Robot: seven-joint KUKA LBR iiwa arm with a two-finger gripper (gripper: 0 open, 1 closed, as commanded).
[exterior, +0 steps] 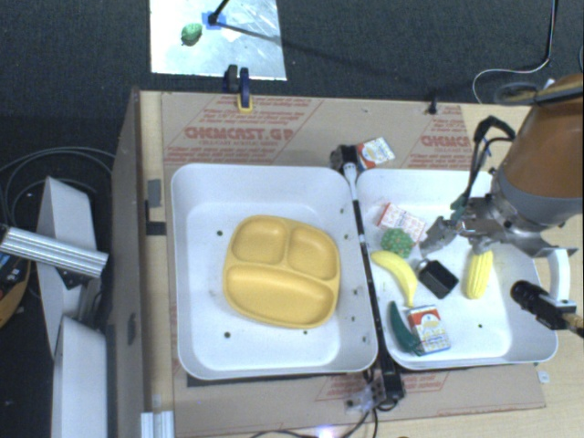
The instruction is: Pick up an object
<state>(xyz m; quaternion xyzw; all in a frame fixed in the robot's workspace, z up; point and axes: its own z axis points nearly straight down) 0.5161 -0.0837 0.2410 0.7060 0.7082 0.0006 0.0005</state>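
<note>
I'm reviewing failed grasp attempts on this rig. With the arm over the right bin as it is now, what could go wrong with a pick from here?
1. The right bin is crowded: the banana, black block and corn cob lie close together, so the gripper may nudge a neighbour or catch two.
2. The banana lies beside the bin's left wall, which could block one side of a grasp.
3. The small carton partly overlaps a green item; lifting one may drag the other.

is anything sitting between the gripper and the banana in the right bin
Nothing clearly blocks it. The gripper hangs over the right bin, up and to the right of the banana. The black block lies just right of the banana, under the gripper, and the green broccoli piece touches the banana's upper end, so a descent could brush either.
</note>
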